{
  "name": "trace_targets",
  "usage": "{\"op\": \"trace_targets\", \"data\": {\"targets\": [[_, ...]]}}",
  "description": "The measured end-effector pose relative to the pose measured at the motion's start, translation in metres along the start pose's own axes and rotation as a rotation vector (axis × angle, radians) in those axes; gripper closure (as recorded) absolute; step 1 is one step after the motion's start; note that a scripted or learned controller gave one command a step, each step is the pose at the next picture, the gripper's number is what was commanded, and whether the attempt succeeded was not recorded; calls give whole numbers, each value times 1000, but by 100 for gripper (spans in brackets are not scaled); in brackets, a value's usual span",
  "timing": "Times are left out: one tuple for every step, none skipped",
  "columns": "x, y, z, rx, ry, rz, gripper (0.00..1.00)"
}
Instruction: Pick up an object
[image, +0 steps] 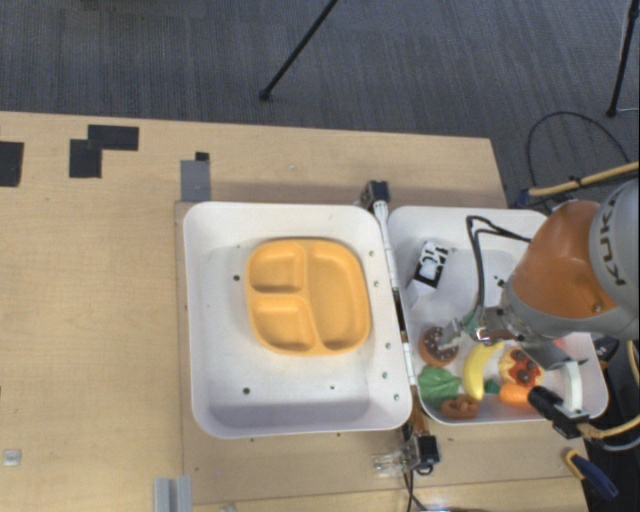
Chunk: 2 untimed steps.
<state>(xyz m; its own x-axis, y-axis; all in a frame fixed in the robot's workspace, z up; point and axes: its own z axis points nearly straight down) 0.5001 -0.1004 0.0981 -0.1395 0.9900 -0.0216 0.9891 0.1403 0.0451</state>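
The right bin holds several small toys. A yellow banana lies near its front, with a green leafy piece to its left and a brown pretzel-like piece below it. A brown round piece sits left of the banana's top. Red and orange pieces lie to the banana's right. A black-and-white item rests further back. My gripper is low in the bin, just above the banana's top end, under the arm's orange band. The arm hides the bin's right part.
The left bin holds a yellow divided plate. A ridge separates the two bins. Cables loop over the right bin's back, and black tape marks sit on the bench at far left.
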Motion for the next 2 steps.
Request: {"op": "trace_targets", "data": {"targets": [[11, 4, -11, 4, 24, -13, 100], [29, 21, -86, 44, 17, 197, 100]]}}
